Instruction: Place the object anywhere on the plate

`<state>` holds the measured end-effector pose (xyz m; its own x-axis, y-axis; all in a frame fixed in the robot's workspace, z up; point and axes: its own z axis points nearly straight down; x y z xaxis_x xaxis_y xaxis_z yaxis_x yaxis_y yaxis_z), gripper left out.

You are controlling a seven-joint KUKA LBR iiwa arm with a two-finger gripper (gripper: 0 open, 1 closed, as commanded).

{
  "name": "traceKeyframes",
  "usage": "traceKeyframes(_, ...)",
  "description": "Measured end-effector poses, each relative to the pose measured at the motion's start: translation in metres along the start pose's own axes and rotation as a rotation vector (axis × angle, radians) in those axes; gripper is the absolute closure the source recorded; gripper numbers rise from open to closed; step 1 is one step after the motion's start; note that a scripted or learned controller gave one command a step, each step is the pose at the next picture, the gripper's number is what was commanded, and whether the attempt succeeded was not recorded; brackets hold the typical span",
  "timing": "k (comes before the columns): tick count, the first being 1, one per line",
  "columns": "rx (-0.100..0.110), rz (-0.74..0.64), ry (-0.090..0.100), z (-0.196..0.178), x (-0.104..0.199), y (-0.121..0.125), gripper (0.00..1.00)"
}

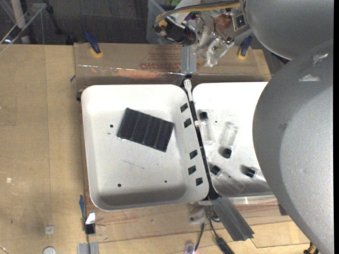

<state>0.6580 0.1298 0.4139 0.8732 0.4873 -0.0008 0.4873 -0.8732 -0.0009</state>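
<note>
Grey arm; black plate lengthwise down-right.

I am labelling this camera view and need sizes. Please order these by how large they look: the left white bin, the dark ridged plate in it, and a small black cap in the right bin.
Largest to smallest, as they look:
1. left white bin
2. dark ridged plate
3. small black cap

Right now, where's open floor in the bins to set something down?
Left bin: open floor all around the dark slab, widest below it toward the near wall and along the left wall. Right bin: crowded, with clear vials and black caps scattered by the divider, and the arm covers its right side.
</note>
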Motion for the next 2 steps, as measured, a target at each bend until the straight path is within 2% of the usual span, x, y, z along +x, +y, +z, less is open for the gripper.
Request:
traceKeyframes(1,0.001,-0.203,-0.003,-0.02,0.007,-0.011,1.0)
traceKeyframes(2,0.002,-0.31,-0.005,-0.02,-0.008,0.009,1.0)
